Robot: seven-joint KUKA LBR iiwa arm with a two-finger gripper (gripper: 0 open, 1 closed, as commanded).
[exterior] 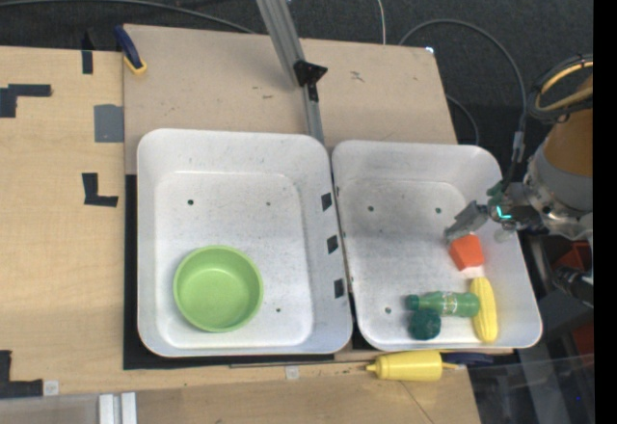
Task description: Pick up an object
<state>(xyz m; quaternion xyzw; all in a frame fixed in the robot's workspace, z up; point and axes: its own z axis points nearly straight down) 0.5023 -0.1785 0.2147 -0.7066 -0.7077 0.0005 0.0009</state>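
My gripper (485, 224) hangs over the right side of the right bin (386, 172), open, with nothing between its fingers. An orange block (467, 251) lies just below it, apart from the fingertips. Nearer the front of that bin lie a green bottle (443, 304), a dark green piece (423, 324) against the bottle, and a yellow corn-like object (485, 307) by the right wall.
A light green bowl (218, 288) sits at the front left of the left bin (231, 162). A yellow bottle (410, 366) lies on the bench just outside the right bin's front rim. A grey pole (275, 8) slants over the back of the bench.
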